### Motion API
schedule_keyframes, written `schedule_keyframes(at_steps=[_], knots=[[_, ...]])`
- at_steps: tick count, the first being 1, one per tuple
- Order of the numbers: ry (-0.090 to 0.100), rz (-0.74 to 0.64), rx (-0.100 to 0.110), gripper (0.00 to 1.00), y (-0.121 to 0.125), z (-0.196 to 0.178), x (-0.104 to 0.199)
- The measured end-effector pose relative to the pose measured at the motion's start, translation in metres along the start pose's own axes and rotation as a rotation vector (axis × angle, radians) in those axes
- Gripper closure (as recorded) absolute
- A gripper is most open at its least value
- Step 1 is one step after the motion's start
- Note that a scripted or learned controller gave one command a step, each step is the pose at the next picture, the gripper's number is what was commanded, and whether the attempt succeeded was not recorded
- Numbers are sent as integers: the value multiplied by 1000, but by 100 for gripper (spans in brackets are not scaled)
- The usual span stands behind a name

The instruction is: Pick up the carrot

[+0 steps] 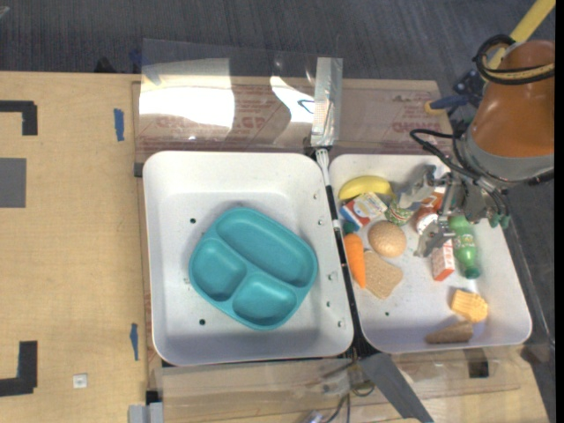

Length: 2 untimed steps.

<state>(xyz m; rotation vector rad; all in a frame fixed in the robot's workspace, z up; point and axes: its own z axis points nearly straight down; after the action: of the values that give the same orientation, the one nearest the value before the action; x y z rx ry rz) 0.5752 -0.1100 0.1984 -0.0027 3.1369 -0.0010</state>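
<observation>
Orange carrot [354,259] lay ungrasped at the right bin's [515,311] left edge, while the gripper [441,227], finger state indiscernible, hovered among clutter at right; pickup remained.

A teal divided plate [254,267] lies in the left bin [167,183]. The right bin [511,320] holds a banana [364,187], an egg [386,239], a cracker [382,278], a green bottle [464,249] and a yellow block [468,304].
</observation>
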Motion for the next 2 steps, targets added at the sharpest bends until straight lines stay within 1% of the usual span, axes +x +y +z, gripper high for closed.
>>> schedule_keyframes(at_steps=[1,2], knots=[[3,64,-5,0,111,13,35],[3,93,0,0,74,13,91]])
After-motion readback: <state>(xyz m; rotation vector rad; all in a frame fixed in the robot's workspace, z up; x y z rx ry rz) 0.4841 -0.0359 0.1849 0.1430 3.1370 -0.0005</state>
